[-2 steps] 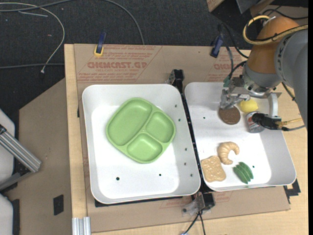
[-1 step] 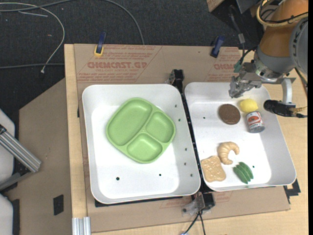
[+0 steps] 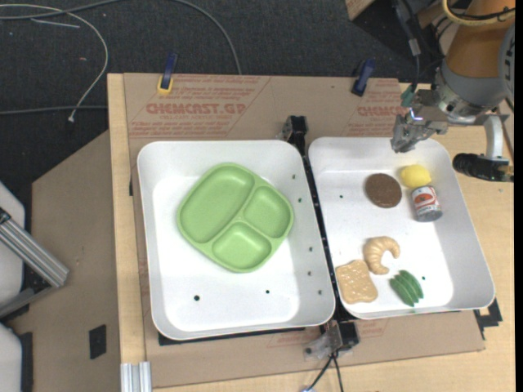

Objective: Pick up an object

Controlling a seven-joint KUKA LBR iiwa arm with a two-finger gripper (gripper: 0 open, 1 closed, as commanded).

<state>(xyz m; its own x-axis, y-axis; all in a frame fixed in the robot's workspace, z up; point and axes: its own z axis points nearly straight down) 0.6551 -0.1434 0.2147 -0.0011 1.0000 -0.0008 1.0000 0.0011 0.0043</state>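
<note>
Gripper (image 3: 404,140) hovers over the far end of the right bin (image 3: 466,243) — can't tell its state. Nearest it lies a yellow lemon (image 3: 415,175), beside a brown disc (image 3: 382,190) and a small can (image 3: 426,202). Croissant (image 3: 381,252), cracker (image 3: 356,281), green pod (image 3: 406,287) lie nearer the camera. Left bin (image 3: 163,243) holds a green divided plate (image 3: 235,216).

Two white bins (image 3: 315,219) were seen on a tan table (image 3: 131,219) printed with red lettering. A light green tray (image 3: 235,216) was seen in the left bin. In the right bin were noted a brown disc (image 3: 382,190), a yellow lemon (image 3: 415,175), a can (image 3: 425,202) in red and white, a tan croissant (image 3: 381,252), a speckled tan cracker (image 3: 356,281) and a dark green pod (image 3: 406,287). Blue clamps (image 3: 168,71) were noted at the table's far edge. The arm (image 3: 480,35) was marked with orange.
</note>
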